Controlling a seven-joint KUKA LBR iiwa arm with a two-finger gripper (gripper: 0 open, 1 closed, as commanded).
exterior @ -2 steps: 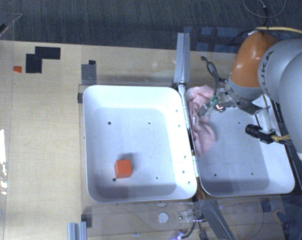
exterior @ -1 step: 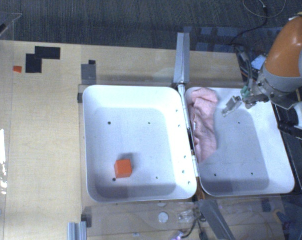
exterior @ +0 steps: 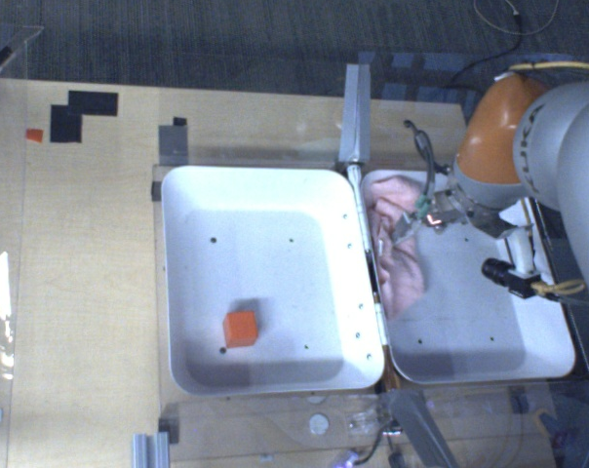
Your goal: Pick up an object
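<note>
Up top, closest to the lens, the grey arm (exterior: 558,135) hangs over the right bin (exterior: 490,349). Its pincer (exterior: 418,214) sits right at the pink cloth (exterior: 397,252), which stretches below it along the bin's left wall. Can't tell the pincer's state. Orange block (exterior: 241,329) lies way off left.

Probably lab: bench (exterior: 80,261), white bins (exterior: 265,188)
</note>
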